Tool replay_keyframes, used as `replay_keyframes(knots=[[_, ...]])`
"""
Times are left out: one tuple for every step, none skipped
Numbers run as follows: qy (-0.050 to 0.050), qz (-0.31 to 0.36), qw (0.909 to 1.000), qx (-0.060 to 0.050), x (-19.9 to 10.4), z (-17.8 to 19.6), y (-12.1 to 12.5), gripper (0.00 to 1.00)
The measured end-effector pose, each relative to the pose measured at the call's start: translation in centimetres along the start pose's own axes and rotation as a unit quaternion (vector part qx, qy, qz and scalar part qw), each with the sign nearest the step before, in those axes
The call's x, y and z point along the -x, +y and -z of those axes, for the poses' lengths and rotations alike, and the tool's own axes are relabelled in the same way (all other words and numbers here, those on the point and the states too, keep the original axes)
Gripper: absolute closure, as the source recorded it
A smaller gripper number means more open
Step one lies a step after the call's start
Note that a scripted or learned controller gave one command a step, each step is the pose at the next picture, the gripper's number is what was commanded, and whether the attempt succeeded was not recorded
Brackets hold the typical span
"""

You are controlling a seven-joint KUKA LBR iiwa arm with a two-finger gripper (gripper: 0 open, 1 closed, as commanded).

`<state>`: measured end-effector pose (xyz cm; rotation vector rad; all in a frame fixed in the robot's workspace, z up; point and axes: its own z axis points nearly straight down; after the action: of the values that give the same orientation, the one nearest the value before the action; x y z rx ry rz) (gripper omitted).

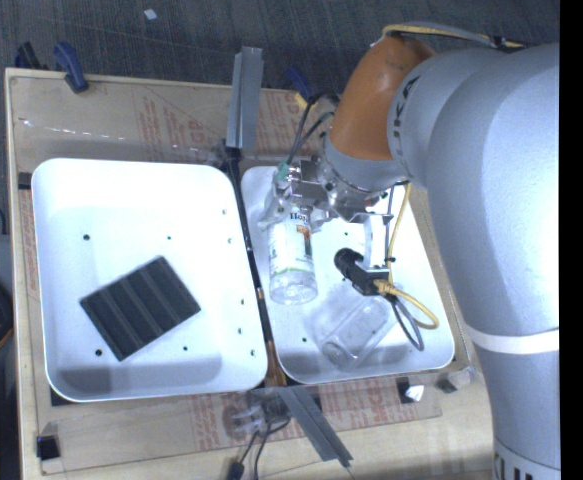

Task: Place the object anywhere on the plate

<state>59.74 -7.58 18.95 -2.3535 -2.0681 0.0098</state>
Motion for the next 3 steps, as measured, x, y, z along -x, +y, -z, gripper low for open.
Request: replay_keyframes(knots=[[-0.001, -0.017, 0.9999, 0.003, -0.8, 0.1, 5.4, 1.0], [0.0, -0.03, 0.9995, 0.004, -3.8, 4.0, 5.4, 1.0], [-0.001, -0.04, 0.9992, 0.003, -3.5, 6.6, 5.4, 1.0]])
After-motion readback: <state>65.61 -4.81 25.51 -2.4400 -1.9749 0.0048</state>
